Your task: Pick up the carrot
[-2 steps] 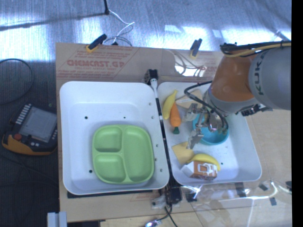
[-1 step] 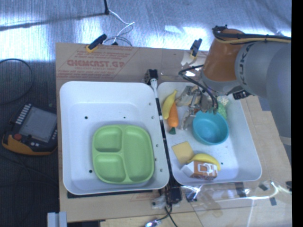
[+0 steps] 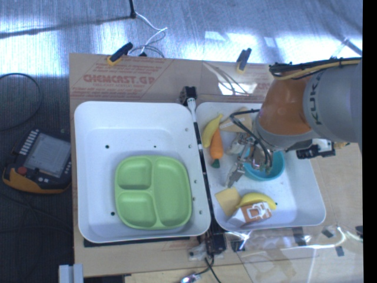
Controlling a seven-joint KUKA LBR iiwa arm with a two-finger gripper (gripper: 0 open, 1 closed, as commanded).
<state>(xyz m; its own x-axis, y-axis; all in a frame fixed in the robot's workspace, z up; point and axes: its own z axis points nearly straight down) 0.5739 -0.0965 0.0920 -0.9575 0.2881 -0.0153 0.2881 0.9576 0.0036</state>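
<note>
Both bins (image 3: 94, 134) look like smooth white plastic, the green plate (image 3: 154, 191) matt plastic, the backing board (image 3: 118, 78) cardboard.

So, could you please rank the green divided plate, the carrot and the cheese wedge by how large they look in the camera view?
1. Green divided plate, clearly the largest, in the left bin.
2. Carrot, in the right bin.
3. Cheese wedge, in the right bin.
The carrot is longer and the wedge wider, so the order of those two is unsure.

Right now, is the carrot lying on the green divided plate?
No. The carrot lies in the right bin beside a banana; the green divided plate sits in the left bin.
</note>
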